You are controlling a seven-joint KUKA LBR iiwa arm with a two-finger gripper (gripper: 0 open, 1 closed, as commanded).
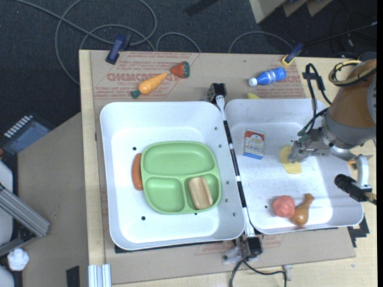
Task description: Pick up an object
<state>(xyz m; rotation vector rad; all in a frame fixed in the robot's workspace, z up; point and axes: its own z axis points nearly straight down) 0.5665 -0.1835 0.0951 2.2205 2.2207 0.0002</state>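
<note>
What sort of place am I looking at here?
Probably a robotics lab bench: a robot arm reaches over two white bins holding toy food, such as a green tray, with cables on the floor.

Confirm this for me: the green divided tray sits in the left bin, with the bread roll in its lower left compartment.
Not quite. The camera view shows the green divided tray in the left bin, but the bread roll lies in its lower right compartment, not the lower left.
</note>
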